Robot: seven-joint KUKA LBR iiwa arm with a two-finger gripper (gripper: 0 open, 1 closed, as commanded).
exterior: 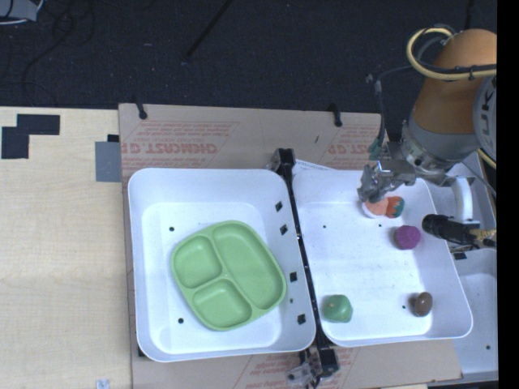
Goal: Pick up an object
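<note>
grey metal claw (379,186) low in the right white bin (357,331), right over a small orange-and-teal toy (388,207) by the far wall, can't tell its grip, purple ball (407,237) nearby

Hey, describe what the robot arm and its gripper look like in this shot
The arm is grey with a rounded orange band above the wrist. A pale yellow cable loops beside that band. The gripper is a small grey metal assembly with darker parts.
</note>
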